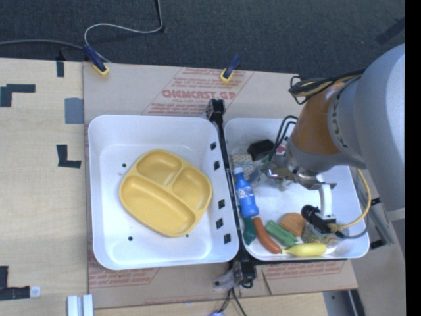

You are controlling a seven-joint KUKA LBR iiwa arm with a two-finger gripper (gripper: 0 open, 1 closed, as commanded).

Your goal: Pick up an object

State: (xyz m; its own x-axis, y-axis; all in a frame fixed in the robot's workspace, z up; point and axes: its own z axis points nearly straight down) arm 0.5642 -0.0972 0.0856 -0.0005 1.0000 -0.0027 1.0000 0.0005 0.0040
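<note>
Over the right bin (pixel 355 176) the gripper (pixel 273 170) sits low among the clutter, can't tell its state. Blue bottle (pixel 245 195) lies just beside it, by the divider; yellow tray (pixel 166 191) fills the left bin (pixel 105 176).

A robotics lab: cardboard-covered tabletop (pixel 191 91) clamped by yellow clips (pixel 97 63), cables (pixel 125 28) trailing behind it over dark carpet (pixel 263 18).
</note>
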